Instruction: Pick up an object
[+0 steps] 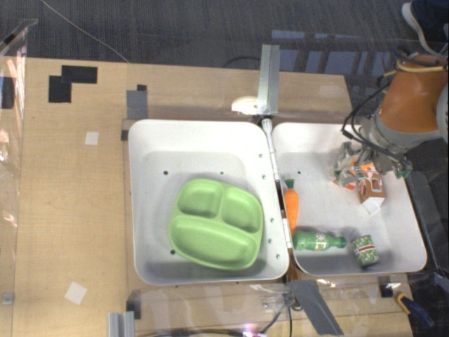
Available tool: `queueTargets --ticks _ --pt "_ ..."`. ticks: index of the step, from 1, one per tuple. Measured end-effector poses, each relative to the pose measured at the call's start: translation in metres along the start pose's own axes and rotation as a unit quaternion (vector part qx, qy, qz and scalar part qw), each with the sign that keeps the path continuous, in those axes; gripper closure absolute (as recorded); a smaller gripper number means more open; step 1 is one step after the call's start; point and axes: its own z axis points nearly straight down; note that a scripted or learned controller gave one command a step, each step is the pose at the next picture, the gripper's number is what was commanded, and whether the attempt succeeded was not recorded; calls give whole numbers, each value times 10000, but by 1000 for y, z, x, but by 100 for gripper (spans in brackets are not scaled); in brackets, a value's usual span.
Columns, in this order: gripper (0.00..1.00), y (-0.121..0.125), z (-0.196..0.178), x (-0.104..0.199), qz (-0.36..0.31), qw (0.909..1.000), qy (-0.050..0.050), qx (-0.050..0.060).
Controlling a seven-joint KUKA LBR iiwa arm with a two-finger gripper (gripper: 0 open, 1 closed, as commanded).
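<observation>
In the right bin, my gripper hangs low at the back right, below the arm's orange band. A small brown, white and orange carton lies right beside and partly under the gripper; whether they touch is unclear. An orange carrot lies along the bin's left wall. Near the front, a green bottle lies on its side, and a small green can sits to its right.
The left bin holds a green divided plate. A metal divider runs between the two bins. The wooden bench stretches out to the left.
</observation>
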Motion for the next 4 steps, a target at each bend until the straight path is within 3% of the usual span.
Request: queueTargets --ticks 1,2,4 --pt "100 30 -146 27 -414 9991 23 6" --pt "100 47 -150 -26 -605 9981 75 -38" --pt "100 46 -178 -31 -604 9982 -36 -5"
